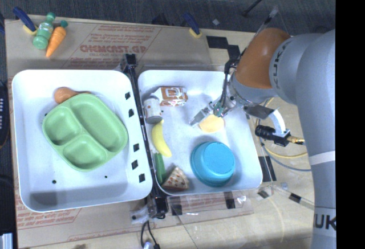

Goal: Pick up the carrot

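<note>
Arm [296,71] reaches in from the right over the right bin [245,145]. Left bin [28,174] holds a green divided plate [84,131]. Gripper [214,114] hovers centre-right, just above a yellow piece [211,124]; whether its jaws are wide or narrow, I cannot tell. Carrot [56,41] lies at upper left, outside both bins on the cardboard [114,43].

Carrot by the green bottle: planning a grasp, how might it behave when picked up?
The carrot looks like moulded plastic: probably stiff and light. Tapered and round, it may roll or slip from jaws. The green bottle beside it could get nudged.
</note>
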Robot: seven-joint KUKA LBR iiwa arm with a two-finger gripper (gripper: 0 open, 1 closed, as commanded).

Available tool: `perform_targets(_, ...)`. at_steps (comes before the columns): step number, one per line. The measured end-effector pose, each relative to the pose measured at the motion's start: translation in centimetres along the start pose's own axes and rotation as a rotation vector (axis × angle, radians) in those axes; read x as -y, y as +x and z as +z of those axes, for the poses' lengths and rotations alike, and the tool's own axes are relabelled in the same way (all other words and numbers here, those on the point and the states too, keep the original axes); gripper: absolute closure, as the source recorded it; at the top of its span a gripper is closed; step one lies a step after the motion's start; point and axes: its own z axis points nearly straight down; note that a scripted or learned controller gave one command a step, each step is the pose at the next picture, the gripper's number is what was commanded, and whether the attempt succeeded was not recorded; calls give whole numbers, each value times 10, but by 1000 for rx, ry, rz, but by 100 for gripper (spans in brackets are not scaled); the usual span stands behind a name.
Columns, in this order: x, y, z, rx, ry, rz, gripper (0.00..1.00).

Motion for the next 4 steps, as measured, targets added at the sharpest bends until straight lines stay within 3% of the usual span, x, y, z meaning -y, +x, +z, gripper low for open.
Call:
perform_targets(1, 37, 20, -22, -3, 0, -191, 0)
perform_targets(2, -30, -17, -1, 2, 2, -184, 0)
perform_targets(3, -32, -18, -13, 5, 2, -191, 100)
perform_targets(4, 11, 6, -1, 2, -1, -565, 100)
